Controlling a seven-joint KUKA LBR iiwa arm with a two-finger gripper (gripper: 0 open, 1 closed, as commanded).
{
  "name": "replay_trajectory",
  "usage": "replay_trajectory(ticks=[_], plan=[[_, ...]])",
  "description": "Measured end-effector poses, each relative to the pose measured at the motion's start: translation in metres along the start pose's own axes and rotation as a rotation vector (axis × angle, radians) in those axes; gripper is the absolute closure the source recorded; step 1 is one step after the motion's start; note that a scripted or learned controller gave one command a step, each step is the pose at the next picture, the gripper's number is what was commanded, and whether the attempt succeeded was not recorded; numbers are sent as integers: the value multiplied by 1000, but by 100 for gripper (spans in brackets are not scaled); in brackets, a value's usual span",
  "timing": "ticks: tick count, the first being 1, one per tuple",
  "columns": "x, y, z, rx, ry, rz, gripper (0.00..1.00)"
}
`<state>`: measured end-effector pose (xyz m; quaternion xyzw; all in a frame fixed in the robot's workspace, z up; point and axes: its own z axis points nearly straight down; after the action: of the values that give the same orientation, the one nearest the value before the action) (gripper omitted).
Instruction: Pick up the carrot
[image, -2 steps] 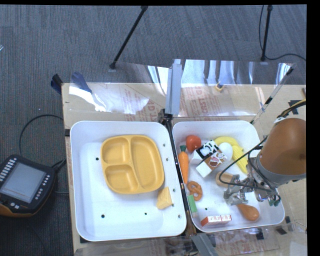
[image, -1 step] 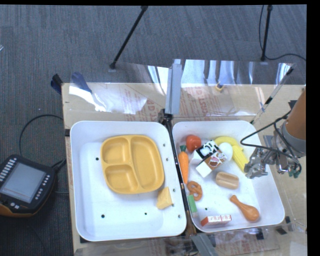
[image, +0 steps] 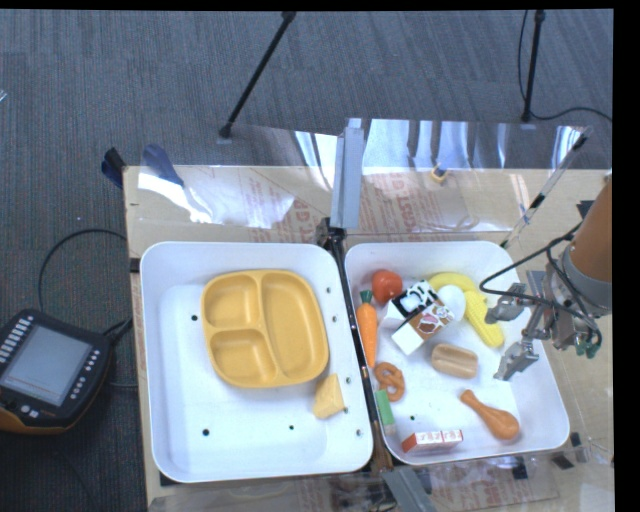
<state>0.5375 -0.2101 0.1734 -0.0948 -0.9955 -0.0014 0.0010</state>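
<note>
The carrot (image: 368, 333) is seen lying lengthwise against the left wall of the right bin (image: 548, 400), its green top pointing away from the camera. A tomato (image: 387, 284) lies just beyond it, a pretzel (image: 389, 379) just nearer the camera, and a milk carton (image: 419, 315) to its right. The gripper (image: 512, 338) is held over the bin's right side, well apart from the carrot, its fingers spread wide with nothing between them.

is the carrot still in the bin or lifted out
In the bin: the carrot lies flat along the left wall of the right bin, well apart from the gripper.
</note>
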Motion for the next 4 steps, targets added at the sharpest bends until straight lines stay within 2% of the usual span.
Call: replay_trajectory(ticks=[1, 2, 3, 4], plan=[[5, -3, 81, -1, -6, 469, 0], [59, 48, 20, 0, 0, 1, 0], [65, 22, 85, 0, -5, 284, 0], [58, -12, 84, 0, -7, 705, 0]])
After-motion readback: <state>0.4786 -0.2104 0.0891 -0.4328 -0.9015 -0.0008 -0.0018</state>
